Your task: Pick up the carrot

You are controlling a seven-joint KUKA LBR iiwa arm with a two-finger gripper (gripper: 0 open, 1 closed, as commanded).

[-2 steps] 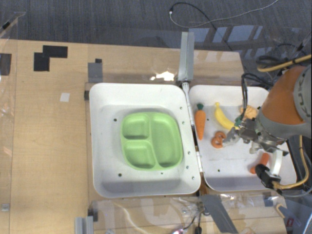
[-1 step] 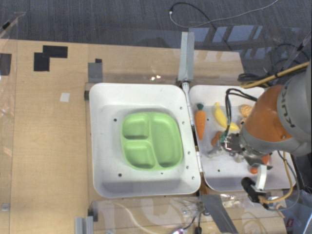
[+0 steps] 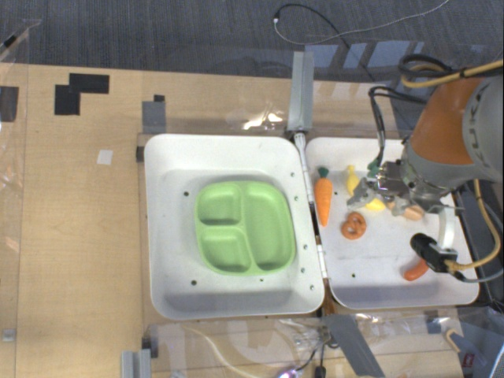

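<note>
Taking the carrot (image 3: 323,198) as my mark: the green divided plate (image 3: 245,227) lies left of it in the left bin (image 3: 157,211). The carrot rests by the right bin's (image 3: 378,286) left wall, untouched. A pretzel (image 3: 353,226) sits right of it. My gripper (image 3: 364,193) hovers further right; I cannot tell how my fingers stand.

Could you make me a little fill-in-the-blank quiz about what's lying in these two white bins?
1. The carrot lies in the ____ bin, by the camera view.
2. The green tray has ____ compartments.
3. The carrot lies near the ____ wall of its bin.
4. The pretzel lies to the ____ of the carrot.

Missing words: right; three; left; right
</note>
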